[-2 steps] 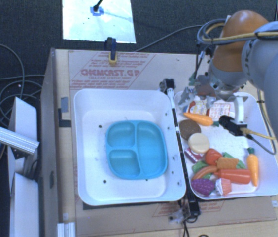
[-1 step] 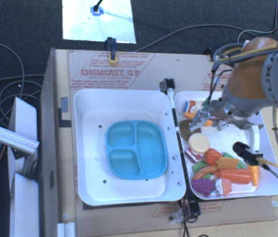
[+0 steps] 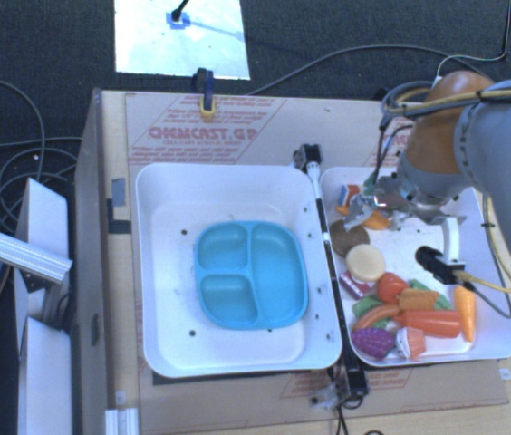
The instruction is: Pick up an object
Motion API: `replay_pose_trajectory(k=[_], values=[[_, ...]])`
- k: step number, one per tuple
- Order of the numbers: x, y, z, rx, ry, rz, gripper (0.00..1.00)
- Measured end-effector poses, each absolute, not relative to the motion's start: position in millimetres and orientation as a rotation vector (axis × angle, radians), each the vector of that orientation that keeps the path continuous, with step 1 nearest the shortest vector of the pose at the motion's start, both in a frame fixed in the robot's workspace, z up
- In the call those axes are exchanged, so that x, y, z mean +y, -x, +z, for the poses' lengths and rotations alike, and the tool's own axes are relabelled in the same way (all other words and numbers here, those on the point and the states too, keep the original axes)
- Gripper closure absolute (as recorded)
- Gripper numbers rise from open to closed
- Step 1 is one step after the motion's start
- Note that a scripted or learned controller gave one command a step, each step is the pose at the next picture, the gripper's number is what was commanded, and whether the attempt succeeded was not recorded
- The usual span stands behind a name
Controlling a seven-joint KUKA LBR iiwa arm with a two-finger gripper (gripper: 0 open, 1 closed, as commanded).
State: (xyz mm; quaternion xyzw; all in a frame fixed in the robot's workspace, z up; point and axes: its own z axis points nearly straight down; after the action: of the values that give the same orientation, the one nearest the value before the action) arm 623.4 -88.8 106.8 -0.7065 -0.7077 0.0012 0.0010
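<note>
Down over the right bin (image 3: 502, 332) we go: the grey arm (image 3: 500, 125) reaches in from the right, its orange band (image 3: 459, 89) bright above the wrist. The jaws hang low over the far left corner of that bin, close to the wall it shares with its neighbour, and from this angle I cannot tell whether they are released or clenched. Just beneath them sits a small orange piece (image 3: 379, 221), and just beside them, toward the far wall, a red and white piece (image 3: 349, 193); whether either is being touched is not clear. Every toy to pick is in this right bin: a brown lump (image 3: 348, 237) against the left wall, a cream round piece (image 3: 365, 263) right next to it, a red tomato (image 3: 391, 288) nearer the camera, then a long red-orange piece (image 3: 432, 323), an orange carrot (image 3: 465, 308) toward the right side, and purple grapes (image 3: 373, 341) in the near left corner. In the left bin (image 3: 151, 243), a blue divided plate (image 3: 251, 275) lies flat in the middle, well apart from the arm. Both bins rest side by side on the desk (image 3: 237, 120), pale with red lettering along its far side.
</note>
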Motion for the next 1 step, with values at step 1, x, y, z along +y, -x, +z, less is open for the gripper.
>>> replay_pose_trajectory(k=[1], values=[[-88.8,-624.8,116.2,-2.225,2.217,0.002,1.00]])
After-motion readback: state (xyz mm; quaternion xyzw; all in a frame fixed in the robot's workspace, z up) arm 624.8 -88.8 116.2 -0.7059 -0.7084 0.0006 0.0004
